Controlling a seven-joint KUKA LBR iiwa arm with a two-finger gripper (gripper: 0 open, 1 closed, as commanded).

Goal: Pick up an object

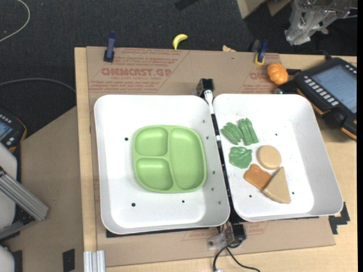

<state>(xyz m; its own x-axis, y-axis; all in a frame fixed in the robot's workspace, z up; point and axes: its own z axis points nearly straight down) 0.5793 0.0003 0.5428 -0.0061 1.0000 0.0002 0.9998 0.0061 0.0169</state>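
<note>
One green divided plate in left bin, five food pieces in right bin, claw state unclear

Brown board bench, two white bins touching side by side, orange ball near the back edge

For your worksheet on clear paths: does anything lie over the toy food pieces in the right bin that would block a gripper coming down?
Nothing visible does. The green pieces, the round piece and the wedge lie uncovered in the right bin.

Gripper raised, apparently far right.
</note>
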